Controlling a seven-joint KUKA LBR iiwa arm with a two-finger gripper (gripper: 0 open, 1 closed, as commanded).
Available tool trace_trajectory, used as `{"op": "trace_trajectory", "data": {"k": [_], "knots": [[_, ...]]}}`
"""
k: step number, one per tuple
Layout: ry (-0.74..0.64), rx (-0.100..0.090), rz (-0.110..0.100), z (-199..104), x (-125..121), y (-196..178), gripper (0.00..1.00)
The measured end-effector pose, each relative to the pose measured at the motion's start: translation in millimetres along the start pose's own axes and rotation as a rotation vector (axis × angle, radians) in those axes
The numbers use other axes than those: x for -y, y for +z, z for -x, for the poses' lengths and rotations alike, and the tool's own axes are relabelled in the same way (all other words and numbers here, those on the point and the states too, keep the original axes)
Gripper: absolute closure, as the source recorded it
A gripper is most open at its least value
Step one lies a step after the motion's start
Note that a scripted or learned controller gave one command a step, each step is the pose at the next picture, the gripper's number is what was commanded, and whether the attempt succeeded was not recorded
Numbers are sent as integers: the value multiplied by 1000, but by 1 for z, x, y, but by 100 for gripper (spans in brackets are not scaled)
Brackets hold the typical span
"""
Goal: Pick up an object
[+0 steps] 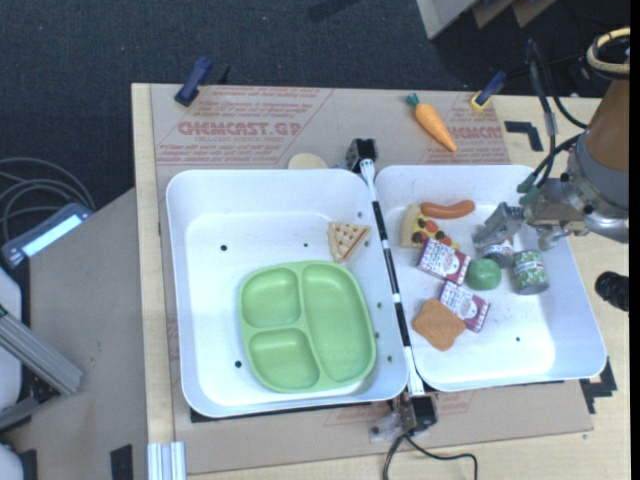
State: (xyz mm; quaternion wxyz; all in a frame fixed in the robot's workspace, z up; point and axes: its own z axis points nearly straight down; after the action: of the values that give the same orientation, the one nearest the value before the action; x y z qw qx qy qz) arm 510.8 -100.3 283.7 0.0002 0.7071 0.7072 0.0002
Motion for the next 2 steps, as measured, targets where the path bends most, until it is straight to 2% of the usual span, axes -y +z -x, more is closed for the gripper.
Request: {"op": "trace_trajectory", "data": {"k": [1,2], "knots": [[2,0,-3,60,-47,83,0],[-1,-2,3,65,-47,196,0]]}}
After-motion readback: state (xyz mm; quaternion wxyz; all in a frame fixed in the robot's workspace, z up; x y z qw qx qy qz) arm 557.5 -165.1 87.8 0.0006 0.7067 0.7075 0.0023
